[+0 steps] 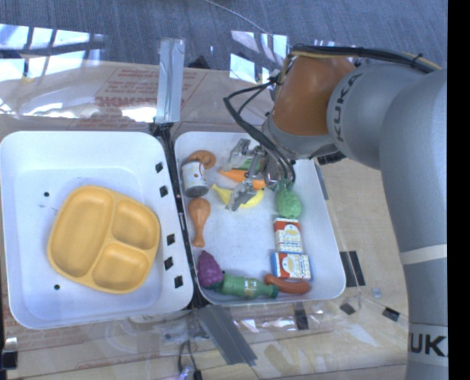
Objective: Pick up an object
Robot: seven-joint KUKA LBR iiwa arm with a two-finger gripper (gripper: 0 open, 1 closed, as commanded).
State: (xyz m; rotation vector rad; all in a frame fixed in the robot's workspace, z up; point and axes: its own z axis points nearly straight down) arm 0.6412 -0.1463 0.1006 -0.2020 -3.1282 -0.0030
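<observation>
Pincer (245,179) low in right bin (326,236), touching yellow banana (251,200)

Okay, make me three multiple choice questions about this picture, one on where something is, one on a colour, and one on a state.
1. Where is the yellow divided tray? A left bin B right bin C on the bench
2. What colour is the bottle at the right bin's near edge? A red B green C blue
3. How does the can lie? A inside the yellow tray B crushed flat C beside the dividing wall

A: it sits in the left bin. B: its body is green. C: it rests in the right bin against the wall.
</observation>
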